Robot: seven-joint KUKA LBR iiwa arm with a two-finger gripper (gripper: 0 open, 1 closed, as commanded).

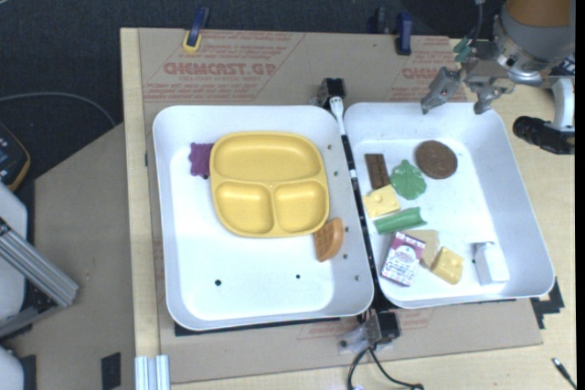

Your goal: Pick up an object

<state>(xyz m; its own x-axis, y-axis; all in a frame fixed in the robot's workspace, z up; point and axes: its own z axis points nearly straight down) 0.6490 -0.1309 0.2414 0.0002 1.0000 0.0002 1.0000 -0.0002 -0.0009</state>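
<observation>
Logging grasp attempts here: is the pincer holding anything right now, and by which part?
Nothing is held. The pincer is open above the far rim of the right bin, with no object between its fingers.

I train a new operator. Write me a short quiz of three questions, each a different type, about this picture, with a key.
1. True or false: the gripper holds the brown disc.
2. Which bin holds the yellow tray? A. left bin B. right bin
3. Fill in: the purple piece lies at the tray's ____ edge in the camera view.

Key: 1. false, the open fingers are above the right bin's far rim and apart from the disc. 2. A. 3. left.
</observation>
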